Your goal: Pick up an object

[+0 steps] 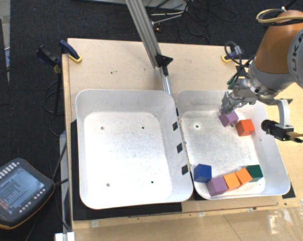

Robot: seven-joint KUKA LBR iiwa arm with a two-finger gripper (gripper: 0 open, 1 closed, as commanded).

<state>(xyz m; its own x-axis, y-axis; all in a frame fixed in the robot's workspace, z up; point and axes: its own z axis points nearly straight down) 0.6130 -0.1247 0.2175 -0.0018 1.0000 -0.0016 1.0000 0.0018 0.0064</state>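
Nearest the camera, at lower left, a grey handheld pendant (13, 192) with a dark screen lies off the bench, partly cut by the frame edge. Bench (116, 64) top is pale, matte board, with clamps at its far corners.

Two shallow white bins sit side by side, rounded corners, glossy, lightly speckled. Left bin (91, 104) carries only dark specks. Right bin (272, 159) holds small cubes with flat faces and crisp edges. Along its near wall: blue cube (202, 172), then a row touching one another, purple cube (217, 185), orange cube (232, 179), green cube (254, 172); the row runs diagonally, rising to the right. Toward the far side, a second orange cube (245, 127) sits alone.

Task thing: a second purple cube (229, 118), far part of the right bin, just beside the lone orange cube, turned corner-on; no long axis, being cubic.

Jaws (229, 106) sit directly over that purple cube, meeting its top. Grey housing hides the tips, so I cannot tell whether they are apart or clamped. Arm's orange band is cut off at the right edge.

A slanted metal pole (144, 26) crosses the far bench.
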